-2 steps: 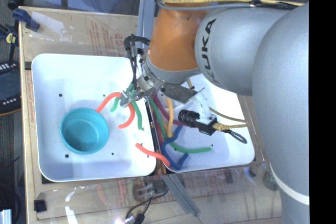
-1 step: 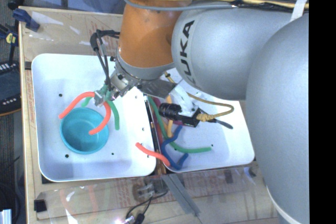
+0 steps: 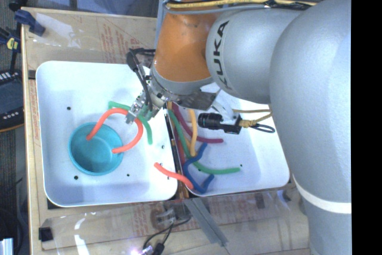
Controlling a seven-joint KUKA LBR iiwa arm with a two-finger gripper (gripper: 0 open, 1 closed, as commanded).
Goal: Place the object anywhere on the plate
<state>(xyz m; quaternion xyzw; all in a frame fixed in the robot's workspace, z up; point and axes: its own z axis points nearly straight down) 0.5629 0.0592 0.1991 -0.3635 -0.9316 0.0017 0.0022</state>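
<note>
A round blue plate [image 3: 94, 151] lies in the left bin [image 3: 54, 92], towards its front left. An orange curved piece [image 3: 138, 133] arches over the plate's far-right rim, with both of its ends resting over the plate. A green curved piece [image 3: 147, 129] lies just behind and to the right of it. My gripper [image 3: 133, 113] reaches down from the orange-banded wrist [image 3: 182, 51], and its tip sits at the top of the orange arc, beside the green piece. The arm hides the near part of the gripper.
A red curved piece [image 3: 166, 171] lies at the divider between the two bins. The right bin [image 3: 262, 158] holds several curved pieces, among them green [image 3: 218, 170], blue [image 3: 200, 182], purple [image 3: 206, 141] and yellow [image 3: 192, 133]. A black cable plug [image 3: 212, 120] hangs over it.
</note>
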